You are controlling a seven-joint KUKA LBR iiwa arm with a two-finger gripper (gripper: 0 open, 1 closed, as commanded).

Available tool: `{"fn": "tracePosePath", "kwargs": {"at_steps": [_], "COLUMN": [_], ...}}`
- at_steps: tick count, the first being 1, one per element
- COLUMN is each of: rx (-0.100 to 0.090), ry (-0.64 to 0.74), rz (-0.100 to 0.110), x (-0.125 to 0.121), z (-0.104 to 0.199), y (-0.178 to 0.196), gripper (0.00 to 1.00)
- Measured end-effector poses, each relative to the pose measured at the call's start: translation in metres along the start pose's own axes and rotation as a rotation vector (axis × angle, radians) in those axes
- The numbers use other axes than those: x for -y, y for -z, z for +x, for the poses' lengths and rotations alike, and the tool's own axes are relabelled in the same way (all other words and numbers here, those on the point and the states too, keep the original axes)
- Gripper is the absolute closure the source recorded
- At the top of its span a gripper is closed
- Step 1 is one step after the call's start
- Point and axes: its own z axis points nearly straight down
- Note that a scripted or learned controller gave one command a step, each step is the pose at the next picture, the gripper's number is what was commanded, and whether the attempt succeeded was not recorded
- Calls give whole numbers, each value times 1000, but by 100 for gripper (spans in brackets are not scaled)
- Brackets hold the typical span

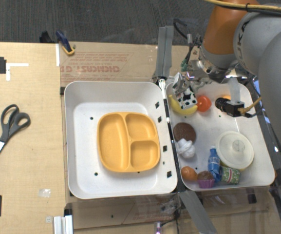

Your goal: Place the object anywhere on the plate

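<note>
Pincer (183, 87) low in right bin's (257, 177) far left corner, over black-and-white toy (187, 100) on yellow banana (183, 108); open or closed, cannot tell. Yellow divided plate (128, 141) in left bin (82, 145).

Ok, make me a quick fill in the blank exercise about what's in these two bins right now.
1. The yellow plate lies in the ____ bin as the camera sees it.
2. The plate has ____ compartments.
3. The gripper hangs over the ____ bin.
4. A pair of ____ lies on the wooden bench, left of both bins.

Missing words: left; three; right; scissors
</note>
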Motion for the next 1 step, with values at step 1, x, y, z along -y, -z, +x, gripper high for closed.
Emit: {"fn": "tracePosePath", "kwargs": {"at_steps": [1], "rx": [-2], "ry": [94], "rz": [0], "x": [43], "z": [80], "y": [0], "gripper": [100]}}
